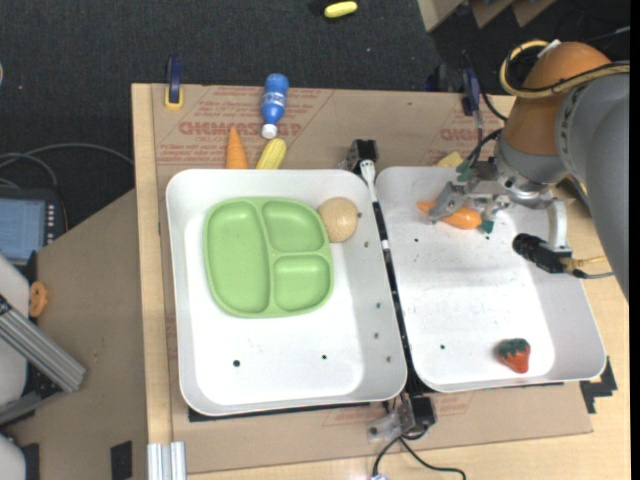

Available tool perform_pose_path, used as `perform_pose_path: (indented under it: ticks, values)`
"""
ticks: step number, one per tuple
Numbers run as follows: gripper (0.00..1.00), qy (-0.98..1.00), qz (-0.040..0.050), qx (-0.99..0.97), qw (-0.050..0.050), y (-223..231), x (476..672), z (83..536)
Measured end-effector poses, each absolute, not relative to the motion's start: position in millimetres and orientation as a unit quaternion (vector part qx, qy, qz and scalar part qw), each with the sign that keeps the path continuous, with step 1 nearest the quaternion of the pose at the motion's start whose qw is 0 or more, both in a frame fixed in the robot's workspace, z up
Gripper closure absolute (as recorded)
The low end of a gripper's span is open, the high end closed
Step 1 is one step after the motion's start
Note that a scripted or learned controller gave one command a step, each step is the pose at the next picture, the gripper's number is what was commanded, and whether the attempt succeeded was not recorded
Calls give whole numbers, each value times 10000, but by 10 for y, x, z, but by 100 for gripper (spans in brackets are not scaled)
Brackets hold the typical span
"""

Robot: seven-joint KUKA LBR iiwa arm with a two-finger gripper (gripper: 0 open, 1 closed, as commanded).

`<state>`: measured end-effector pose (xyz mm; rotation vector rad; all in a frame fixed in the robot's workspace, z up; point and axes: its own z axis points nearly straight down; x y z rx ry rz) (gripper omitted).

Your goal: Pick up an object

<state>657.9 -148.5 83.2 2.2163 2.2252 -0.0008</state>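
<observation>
You see a smooth green plastic plate (pixel 268 256) with three sections in the left shallow white bin (pixel 200 368), close to its far edge. A round tan ball (pixel 339 218) touches the plate's far right corner. The near half of this bin gives open room. Behind it, on the brown cardboard sheet (pixel 150 268) with faint red writing too blurry to read, lie an orange cone (pixel 235 150), a yellow corn piece (pixel 272 153) and a blue and white bottle (pixel 273 104). In the right shallow white bin (pixel 480 298), an orange carrot-shaped toy (pixel 458 217) lies near the far edge. The metal two-finger gripper (pixel 478 208) sits right over it; you cannot tell if it is clenched. A red strawberry toy (pixel 515 354) sits near the front right corner.
</observation>
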Motion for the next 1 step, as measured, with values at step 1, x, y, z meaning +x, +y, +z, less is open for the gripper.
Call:
perform_pose_path:
  ticks: [1]
  values:
    - [0, 7085, -36, 7056, -73, -1682, 6643, 836]
